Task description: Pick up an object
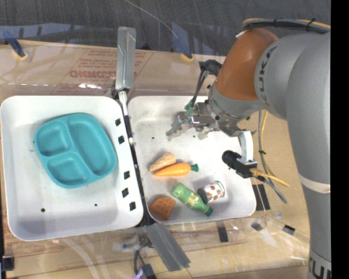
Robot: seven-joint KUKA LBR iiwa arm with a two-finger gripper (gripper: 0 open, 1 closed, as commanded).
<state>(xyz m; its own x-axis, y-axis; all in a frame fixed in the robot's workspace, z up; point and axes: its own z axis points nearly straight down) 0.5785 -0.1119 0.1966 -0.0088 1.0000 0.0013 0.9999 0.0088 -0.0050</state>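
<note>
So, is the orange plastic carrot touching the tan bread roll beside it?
Touching. The camera view shows the orange plastic carrot pressed along the tan bread roll, with no white bin floor between them.

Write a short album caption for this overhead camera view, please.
Robot arm poises its gripper in the right bin above toy foods; a teal plate sits left.

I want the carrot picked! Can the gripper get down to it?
Probably yes. The gripper is over bare floor in the right bin, and the carrot lies uncovered nearby. A bread roll touching it could get nudged.
</note>
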